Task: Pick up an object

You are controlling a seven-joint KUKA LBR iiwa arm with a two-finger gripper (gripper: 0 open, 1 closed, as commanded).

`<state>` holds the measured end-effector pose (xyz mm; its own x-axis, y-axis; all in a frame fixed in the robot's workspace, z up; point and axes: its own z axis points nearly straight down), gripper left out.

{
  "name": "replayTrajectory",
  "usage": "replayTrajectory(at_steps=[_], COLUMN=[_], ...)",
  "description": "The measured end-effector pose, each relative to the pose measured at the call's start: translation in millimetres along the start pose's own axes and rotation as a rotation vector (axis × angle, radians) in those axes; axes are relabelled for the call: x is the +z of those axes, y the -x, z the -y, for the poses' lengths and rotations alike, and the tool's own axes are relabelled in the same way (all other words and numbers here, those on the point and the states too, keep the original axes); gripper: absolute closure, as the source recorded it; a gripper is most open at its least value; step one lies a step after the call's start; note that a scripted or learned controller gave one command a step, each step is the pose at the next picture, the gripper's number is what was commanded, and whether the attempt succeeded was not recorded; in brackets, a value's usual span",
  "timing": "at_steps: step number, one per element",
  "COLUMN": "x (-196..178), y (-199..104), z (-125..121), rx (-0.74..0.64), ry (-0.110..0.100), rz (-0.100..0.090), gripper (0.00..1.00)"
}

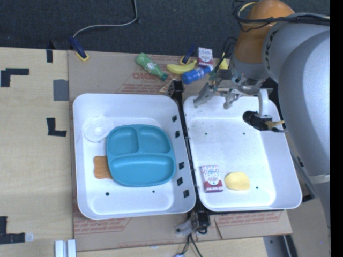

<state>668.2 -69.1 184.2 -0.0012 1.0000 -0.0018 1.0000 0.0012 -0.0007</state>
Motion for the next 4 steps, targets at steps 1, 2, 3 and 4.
replayTrajectory(at_steps=[1,2,3,4], x=[0.0,0.0,0.0,0.0], y=[0.0,0.0,0.0,0.0], z=[0.0,0.0,0.0,0.0], rx=[0.000,0.000,0.000,0.000], ry=[0.000,0.000,0.000,0.000], rz=[0.000,0.000,0.000,0.000], gripper=[0.00,0.00,0.00,0.00])
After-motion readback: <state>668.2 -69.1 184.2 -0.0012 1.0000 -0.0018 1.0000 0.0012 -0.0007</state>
